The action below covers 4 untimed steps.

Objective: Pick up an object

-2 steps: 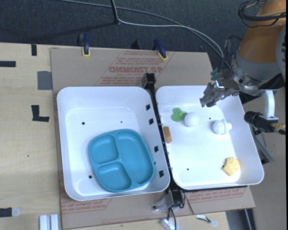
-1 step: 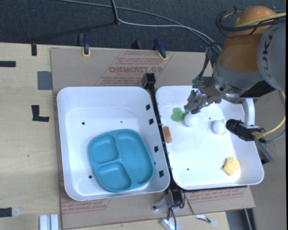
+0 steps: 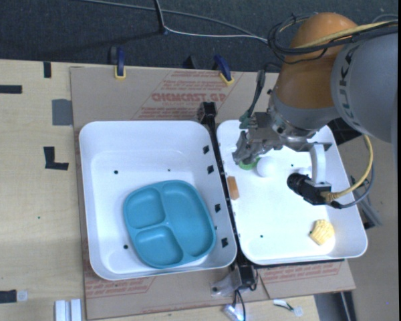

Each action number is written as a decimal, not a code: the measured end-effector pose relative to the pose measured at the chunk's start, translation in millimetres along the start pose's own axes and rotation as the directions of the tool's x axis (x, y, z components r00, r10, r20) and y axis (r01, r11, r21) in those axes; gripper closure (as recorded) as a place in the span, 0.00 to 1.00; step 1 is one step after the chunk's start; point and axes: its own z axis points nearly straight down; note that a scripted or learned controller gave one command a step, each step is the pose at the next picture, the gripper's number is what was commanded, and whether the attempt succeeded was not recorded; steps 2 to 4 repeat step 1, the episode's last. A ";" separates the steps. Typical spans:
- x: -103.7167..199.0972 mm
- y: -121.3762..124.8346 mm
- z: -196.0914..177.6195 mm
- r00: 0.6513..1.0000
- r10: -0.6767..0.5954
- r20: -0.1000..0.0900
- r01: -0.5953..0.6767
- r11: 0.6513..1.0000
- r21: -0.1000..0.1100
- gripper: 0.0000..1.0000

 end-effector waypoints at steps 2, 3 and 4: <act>52.5 2.3 8.3 1.000 0.000 0.001 0.000 1.000 0.001 1.00; 52.5 2.3 8.3 1.000 0.000 0.001 0.000 1.000 0.001 1.00; 52.5 2.3 8.3 1.000 0.000 0.001 0.000 1.000 0.001 1.00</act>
